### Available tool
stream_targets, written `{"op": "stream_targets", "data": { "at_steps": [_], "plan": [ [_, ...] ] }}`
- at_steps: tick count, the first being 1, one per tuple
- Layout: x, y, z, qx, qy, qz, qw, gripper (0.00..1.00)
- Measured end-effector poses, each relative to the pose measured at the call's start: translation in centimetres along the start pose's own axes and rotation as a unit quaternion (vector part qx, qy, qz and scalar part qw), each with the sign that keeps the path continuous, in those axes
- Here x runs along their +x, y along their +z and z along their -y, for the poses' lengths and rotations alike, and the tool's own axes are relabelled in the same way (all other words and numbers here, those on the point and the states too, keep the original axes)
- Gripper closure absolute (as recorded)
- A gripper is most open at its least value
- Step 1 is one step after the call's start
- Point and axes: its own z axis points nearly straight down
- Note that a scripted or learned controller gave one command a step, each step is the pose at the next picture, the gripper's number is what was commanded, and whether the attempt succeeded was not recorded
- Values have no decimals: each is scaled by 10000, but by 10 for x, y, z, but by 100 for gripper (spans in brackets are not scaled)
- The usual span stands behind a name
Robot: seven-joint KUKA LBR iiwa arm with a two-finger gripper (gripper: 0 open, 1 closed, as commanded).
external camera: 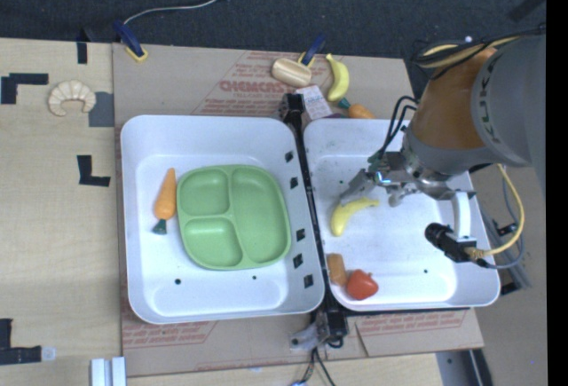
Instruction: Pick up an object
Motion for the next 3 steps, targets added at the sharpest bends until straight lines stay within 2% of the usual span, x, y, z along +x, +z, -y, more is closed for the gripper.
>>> {"op": "stream_targets", "data": {
  "at_steps": [1,2,3],
  "plan": [
    [1,49,2,8,0,-2,10000,0],
    [-18,65,-32,-18,-3,-5,10000,0],
    [-48,36,-95,-18,-4,11,10000,0]
  ]
}}
